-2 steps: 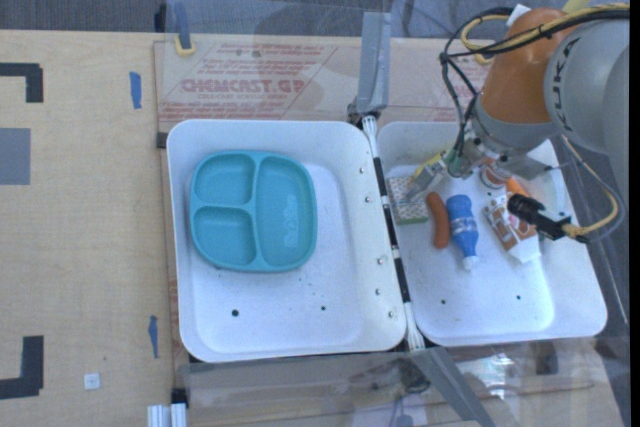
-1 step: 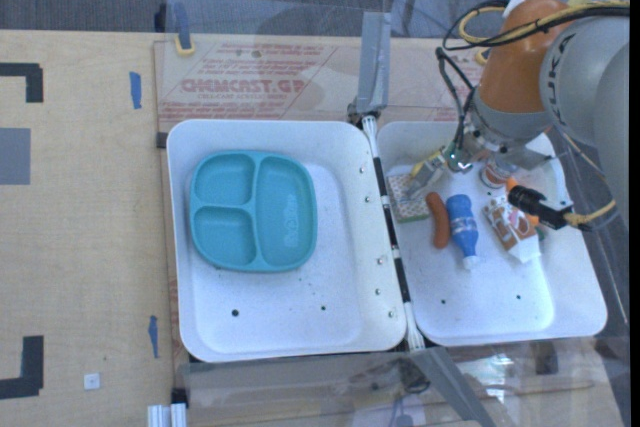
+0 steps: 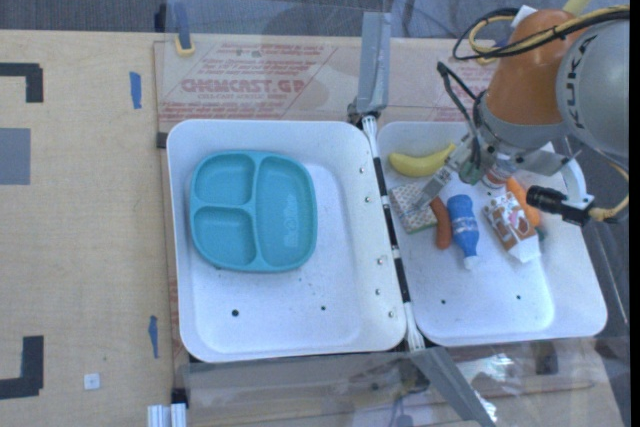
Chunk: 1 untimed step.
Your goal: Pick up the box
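Note:
A small flat box point(image 3: 409, 205) with a checkered top lies at the left side of the right bin point(image 3: 500, 315), just below a yellow banana point(image 3: 420, 160). My gripper point(image 3: 466, 171) hangs low over the upper middle of that bin, to the right of and slightly above the box. It sits between the banana's tip and a blue bottle point(image 3: 463, 227). The orange wrist band point(image 3: 525, 65) and the arm cover the bin's upper right corner.
An orange sausage-shaped piece point(image 3: 441, 223) lies between box and bottle. A red-and-white printed packet point(image 3: 509, 223) and an orange carrot-like piece point(image 3: 523, 199) lie further right. The left bin point(image 3: 340, 305) holds a blue divided plate point(image 3: 254, 211). Black cables loop around the wrist.

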### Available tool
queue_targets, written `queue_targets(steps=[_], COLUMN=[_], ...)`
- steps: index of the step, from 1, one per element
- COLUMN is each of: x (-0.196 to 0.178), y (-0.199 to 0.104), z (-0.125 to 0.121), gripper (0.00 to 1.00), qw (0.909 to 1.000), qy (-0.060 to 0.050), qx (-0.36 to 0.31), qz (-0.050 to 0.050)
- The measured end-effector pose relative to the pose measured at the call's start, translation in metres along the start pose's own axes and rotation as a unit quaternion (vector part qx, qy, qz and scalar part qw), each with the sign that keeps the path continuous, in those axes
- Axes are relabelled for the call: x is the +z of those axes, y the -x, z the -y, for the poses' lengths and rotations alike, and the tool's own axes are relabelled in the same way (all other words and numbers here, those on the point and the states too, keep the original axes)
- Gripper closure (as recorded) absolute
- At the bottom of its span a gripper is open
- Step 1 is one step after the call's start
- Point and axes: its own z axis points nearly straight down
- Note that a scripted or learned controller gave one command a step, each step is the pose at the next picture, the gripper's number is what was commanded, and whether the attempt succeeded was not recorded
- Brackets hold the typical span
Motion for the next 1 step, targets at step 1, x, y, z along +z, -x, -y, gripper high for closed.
queue_targets(steps=[1], x=[0.0013], y=[-0.0019], z=[-0.0116], gripper=[0.0], qw=[0.9997], qy=[-0.004], qx=[0.023], qz=[0.0])
